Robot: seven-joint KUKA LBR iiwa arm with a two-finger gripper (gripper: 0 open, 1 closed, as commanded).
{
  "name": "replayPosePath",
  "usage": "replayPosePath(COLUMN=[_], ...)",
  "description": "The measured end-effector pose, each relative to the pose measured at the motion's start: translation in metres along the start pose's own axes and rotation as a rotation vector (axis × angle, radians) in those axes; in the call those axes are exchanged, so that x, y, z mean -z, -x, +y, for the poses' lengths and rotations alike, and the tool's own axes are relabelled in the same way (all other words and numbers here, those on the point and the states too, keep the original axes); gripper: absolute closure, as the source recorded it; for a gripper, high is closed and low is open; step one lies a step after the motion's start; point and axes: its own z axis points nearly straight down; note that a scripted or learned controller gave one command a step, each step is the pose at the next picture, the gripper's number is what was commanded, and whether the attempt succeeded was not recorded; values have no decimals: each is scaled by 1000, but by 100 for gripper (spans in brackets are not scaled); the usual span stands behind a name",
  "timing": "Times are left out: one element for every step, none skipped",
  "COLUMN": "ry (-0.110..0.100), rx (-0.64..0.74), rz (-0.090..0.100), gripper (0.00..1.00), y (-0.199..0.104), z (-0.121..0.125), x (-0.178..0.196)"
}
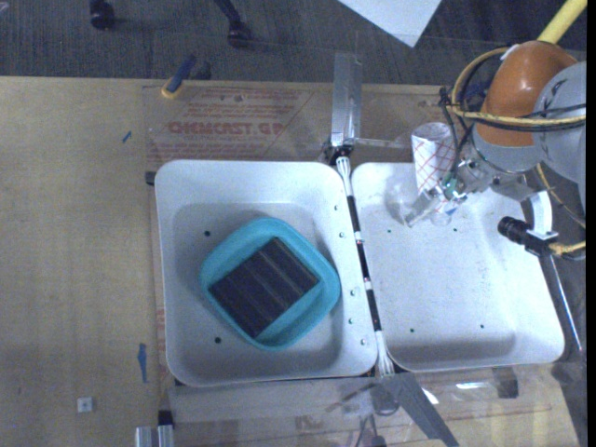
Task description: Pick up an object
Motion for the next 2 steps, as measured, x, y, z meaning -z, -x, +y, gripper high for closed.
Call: replayPosePath(ry=[9,19], rx=[-170,-8], rz=[5,-5], gripper=[100,100], y=[27,-26], z=[-21,9], x=[-12,81])
